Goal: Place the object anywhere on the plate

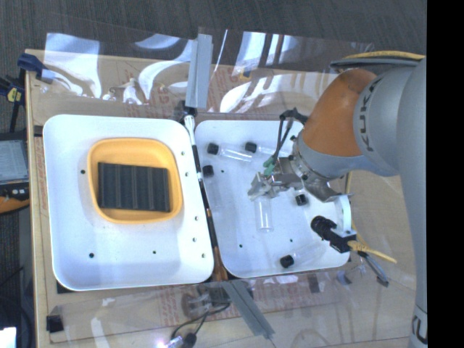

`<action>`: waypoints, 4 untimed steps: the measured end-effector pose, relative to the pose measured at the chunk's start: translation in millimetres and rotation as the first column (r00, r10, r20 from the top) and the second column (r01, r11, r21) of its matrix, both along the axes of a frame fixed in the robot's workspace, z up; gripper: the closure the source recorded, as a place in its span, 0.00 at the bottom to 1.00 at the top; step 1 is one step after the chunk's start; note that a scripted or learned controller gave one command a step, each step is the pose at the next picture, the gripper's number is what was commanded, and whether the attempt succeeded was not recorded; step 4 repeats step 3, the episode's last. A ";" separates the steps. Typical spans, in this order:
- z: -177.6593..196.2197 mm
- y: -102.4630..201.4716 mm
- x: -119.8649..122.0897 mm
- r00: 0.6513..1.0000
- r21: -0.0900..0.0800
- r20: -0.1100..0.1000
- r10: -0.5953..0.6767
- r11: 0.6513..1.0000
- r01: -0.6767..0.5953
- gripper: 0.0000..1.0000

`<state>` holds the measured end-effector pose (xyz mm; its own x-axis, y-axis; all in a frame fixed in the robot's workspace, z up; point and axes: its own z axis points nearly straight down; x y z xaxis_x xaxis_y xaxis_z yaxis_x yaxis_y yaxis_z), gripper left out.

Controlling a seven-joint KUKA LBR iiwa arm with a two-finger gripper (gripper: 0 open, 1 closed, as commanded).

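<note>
Over the middle of the right-hand shallow white bin (239, 263), reaching in from the right: grey arm with orange band (362, 125), two-finger gripper (267, 185) low above the bin floor. Open or closed, impossible to say from up here. Just beside the gripper tip, toward the bin's near edge: clear plastic tube (264, 215), flat on the floor, lengthwise toward that edge, apparently apart from the gripper. Near the far edge, a second clear tube with black ends (232, 152). Scattered around, small black caps (286, 261). In the left-hand white bin (69, 252), toward its far-left corner: yellow rounded plate (130, 154) with a dark ribbed centre.
</note>
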<state>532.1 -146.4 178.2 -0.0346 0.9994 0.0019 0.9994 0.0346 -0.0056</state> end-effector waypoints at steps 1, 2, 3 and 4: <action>15.5 57.3 -3.2 0.996 0.001 -0.001 0.089 0.996 -0.089 1.00; 12.6 140.0 58.2 0.980 -0.001 0.002 0.197 0.980 -0.197 1.00; 12.7 139.7 58.2 0.980 -0.001 0.002 0.197 0.980 -0.197 0.00; 12.7 139.7 58.2 0.980 -0.001 0.002 0.197 0.980 -0.197 0.00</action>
